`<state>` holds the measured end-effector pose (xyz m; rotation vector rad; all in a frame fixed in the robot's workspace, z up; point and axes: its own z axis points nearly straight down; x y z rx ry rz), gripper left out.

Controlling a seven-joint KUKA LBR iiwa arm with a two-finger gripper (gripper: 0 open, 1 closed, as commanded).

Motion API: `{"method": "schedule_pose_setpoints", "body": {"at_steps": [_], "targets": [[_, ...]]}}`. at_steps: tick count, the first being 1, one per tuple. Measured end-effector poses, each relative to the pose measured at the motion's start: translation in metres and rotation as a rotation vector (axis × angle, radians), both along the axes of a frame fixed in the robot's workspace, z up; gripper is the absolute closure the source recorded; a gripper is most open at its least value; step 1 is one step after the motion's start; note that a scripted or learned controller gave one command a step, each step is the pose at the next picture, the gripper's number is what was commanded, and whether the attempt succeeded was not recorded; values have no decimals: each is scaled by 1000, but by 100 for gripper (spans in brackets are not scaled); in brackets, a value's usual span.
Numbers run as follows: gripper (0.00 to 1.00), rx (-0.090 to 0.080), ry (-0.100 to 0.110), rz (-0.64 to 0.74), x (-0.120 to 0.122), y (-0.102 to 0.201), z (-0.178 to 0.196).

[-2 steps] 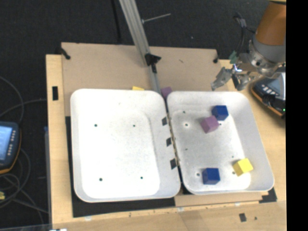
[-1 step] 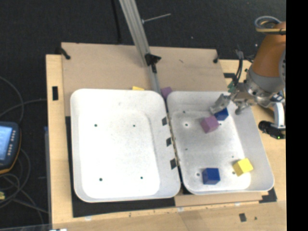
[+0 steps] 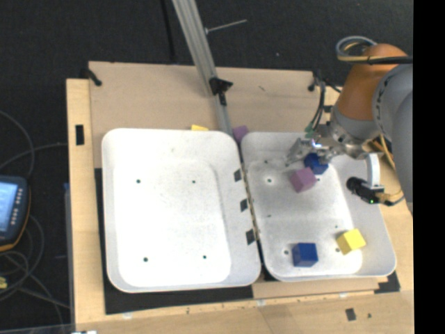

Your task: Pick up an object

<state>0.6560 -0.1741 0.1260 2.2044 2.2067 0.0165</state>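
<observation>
Hovering at the right bin's [image 3: 389, 256] far edge, the end effector [image 3: 313, 153] sits over a blue piece [image 3: 318, 164]; grip state unclear. The purple block [image 3: 302, 179] beside it looks light, rigid; take its flat sides.

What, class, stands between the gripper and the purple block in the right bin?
Nothing visible. The gripper hangs just above and right of the purple block, with a small blue object at its tip, beside the block rather than across the path.

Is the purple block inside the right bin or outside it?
Inside. The purple block lies on the right bin's white floor, within its rim, just below the gripper.
</observation>
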Motion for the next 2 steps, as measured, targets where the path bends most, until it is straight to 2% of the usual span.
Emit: {"method": "schedule_pose_setpoints", "body": {"at_steps": [1, 2], "targets": [[0, -6, -1, 4, -15, -18, -7], [0, 2, 0, 1, -21, -10, -8]]}}
